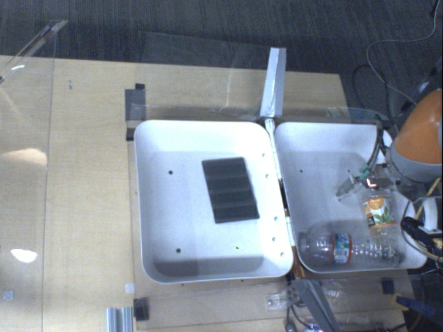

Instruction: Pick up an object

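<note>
At the right of the frame we see our claw (360, 182) low over the right bin (311, 151); we cannot tell its state. A clear bottle (346, 247) lies along that bin's lower edge, a small bottle (376, 213) just above it.

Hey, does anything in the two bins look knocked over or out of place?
The clear plastic bottle with a blue label lies on its side along the near wall of the right white bin. The ridged black rectangular block in the left white bin sits slightly askew.
</note>
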`<state>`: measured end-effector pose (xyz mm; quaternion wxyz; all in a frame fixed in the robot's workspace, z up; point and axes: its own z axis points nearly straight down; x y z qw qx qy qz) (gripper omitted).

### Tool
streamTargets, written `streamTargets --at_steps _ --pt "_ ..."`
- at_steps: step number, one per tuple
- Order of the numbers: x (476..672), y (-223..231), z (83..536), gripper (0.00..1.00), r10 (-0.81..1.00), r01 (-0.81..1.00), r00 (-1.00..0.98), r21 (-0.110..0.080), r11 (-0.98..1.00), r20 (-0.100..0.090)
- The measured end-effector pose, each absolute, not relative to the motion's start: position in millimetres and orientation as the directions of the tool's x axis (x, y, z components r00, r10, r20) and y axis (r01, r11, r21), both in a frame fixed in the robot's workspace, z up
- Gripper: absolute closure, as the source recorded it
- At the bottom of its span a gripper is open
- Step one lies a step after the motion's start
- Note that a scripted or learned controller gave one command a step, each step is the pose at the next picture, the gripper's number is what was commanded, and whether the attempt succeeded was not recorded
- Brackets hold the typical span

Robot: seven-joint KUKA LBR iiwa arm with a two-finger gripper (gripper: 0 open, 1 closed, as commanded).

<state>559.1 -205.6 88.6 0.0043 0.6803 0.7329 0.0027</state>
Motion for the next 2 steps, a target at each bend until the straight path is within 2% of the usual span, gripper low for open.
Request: streamTargets --at_steps 1,2 --pt "559.2 -205.6 88.6 0.0 0.997 0.997 -0.074 0.01 0.074 -0.003" --pt "531.7 -203.4 92.0 0.0 0.925 0.925 -0.379 0.024 0.379 -0.015"
